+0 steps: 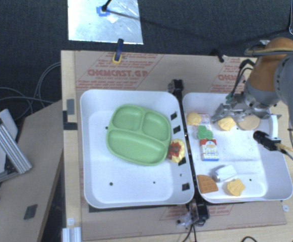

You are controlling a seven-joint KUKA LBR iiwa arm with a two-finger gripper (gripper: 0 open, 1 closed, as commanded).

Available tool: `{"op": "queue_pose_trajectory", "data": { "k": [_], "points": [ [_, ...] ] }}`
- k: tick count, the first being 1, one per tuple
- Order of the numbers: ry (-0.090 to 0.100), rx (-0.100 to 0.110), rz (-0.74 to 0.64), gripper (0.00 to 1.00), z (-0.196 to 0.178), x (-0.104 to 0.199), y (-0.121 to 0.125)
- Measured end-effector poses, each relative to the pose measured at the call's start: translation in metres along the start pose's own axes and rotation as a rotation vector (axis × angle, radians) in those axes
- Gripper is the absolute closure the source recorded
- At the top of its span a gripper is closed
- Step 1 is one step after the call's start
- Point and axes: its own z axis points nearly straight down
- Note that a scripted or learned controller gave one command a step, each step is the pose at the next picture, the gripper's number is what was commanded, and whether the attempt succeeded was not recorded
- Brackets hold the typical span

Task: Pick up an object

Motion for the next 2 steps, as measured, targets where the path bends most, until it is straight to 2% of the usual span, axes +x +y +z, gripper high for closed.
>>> {"op": "queue_pose_trajectory", "data": {
  "k": [1, 2],
  "points": [
    [-0.001, -0.005, -0.002, 1.0, -0.012, 0.0, 0.001],
    [-0.001, -0.004, 0.006, 1.0, -0.071, -0.005, -0.006]
  ]
}}
